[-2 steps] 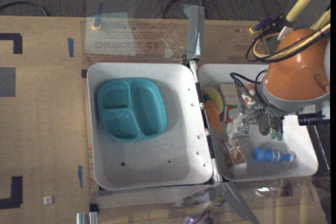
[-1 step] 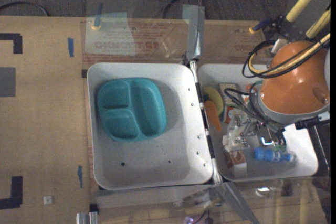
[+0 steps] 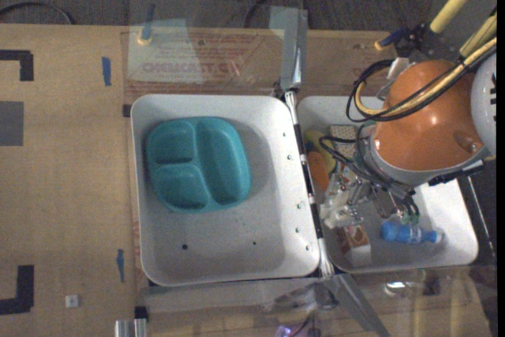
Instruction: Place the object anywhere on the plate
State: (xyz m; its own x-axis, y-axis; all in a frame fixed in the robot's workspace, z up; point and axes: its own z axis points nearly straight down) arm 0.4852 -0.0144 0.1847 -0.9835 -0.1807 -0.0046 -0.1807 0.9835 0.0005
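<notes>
A teal plate (image 3: 197, 162) with three compartments lies in the upper left part of the left white bin (image 3: 229, 252). My gripper (image 3: 345, 207) hangs low over the left side of the right bin (image 3: 458, 245), under the arm's orange band (image 3: 426, 118). Beneath and around it sit an orange item (image 3: 319, 170), a yellow piece (image 3: 314, 141) and a brown and white block (image 3: 355, 237). A blue bottle (image 3: 409, 234) lies on its side to the gripper's right. The arm hides the fingertips.
A metal divider (image 3: 304, 177) separates the two bins. Black and yellow cables (image 3: 371, 102) loop over the right bin's upper part. A clear plastic sheet (image 3: 201, 51) lies on the wooden bench behind the left bin.
</notes>
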